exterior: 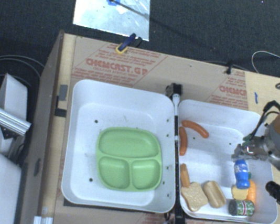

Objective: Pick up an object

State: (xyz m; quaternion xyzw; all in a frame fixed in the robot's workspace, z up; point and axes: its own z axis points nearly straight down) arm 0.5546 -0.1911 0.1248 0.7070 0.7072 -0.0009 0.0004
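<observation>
Camera view: hand (246, 152) hangs low over the right bin (219, 112), grip state unclear, bottle (242, 174) just below; bare floor leftward.

Gripper (243, 150) above blue bottle (242, 174); green tray (129, 158) in left bin (82, 125).

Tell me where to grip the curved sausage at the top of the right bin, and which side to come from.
Grip the curved sausage across its middle, at the top of the arch, coming straight down from above. It lies flat on the right bin floor with bare floor all round it, so fingers can likely straddle its narrow width. Its ends taper and bend down, so they would probably slip. The end effector sits to its right.
</observation>
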